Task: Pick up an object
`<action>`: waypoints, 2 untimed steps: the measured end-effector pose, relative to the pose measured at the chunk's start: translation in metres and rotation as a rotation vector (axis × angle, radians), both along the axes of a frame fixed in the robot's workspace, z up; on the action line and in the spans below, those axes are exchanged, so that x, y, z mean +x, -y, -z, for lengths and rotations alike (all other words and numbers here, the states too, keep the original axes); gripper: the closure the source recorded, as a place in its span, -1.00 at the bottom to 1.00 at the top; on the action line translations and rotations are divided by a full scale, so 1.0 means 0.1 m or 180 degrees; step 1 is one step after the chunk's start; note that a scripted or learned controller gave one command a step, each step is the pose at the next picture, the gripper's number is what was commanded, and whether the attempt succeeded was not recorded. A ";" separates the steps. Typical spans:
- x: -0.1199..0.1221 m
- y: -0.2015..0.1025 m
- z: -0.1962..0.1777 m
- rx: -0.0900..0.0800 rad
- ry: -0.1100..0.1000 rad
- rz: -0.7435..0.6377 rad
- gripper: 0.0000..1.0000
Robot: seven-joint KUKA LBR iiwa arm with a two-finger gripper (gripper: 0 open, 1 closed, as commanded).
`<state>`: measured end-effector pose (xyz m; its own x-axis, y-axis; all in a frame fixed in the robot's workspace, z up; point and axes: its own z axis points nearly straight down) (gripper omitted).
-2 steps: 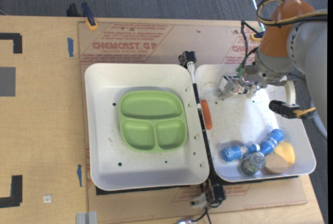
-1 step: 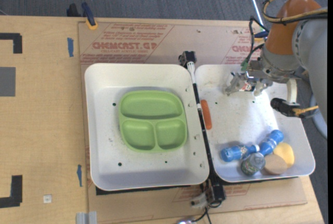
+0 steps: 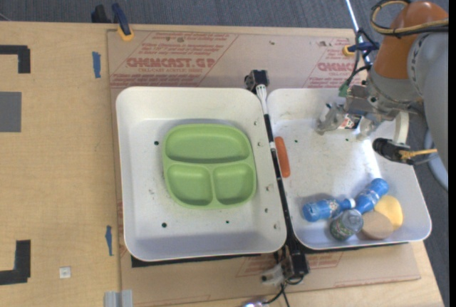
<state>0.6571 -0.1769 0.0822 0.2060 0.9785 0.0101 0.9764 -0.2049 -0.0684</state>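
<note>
Clutter sits nearest to us, in the front corner of the right bin [image 3: 306,149]: we see a blue bottle [image 3: 322,209] lying on its side, a second blue bottle [image 3: 372,195] tilted just behind it, a round greyish-green object [image 3: 346,224] touching the first bottle, and a yellow and tan rounded piece [image 3: 383,219] pressed against the bin's right wall. All four lie close together, some touching. In the left bin [image 3: 135,177] we see a green divided plate [image 3: 210,164] lying flat near the middle, with one long compartment on the far side and two smaller ones on the near side. An orange stick-shaped object [image 3: 282,157] lies along the inner edge of the right bin, just beside the seam where the two bins meet. Farther back in the right bin, the tool [image 3: 347,123] hangs over the bin's far half, well apart from the cluster of objects. We cannot tell how far its fingers are spread, and we see nothing held between them. Above it rise the grey arm and its orange band [image 3: 399,49], reaching in from the right. Both bins rest on the table [image 3: 57,156], on a brown printed sheet [image 3: 214,56], and blue clamps [image 3: 122,19] sit at the sheet's far left corner.
</note>
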 end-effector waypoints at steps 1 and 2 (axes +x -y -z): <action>-0.02 0.14 0.01 -0.0008 -0.0098 0.0906 -1.00; 0.03 0.21 -0.12 -0.0078 0.0047 0.0941 1.00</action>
<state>0.6603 -0.1980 0.0940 0.4822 0.8760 -0.0076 0.8750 -0.4820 -0.0462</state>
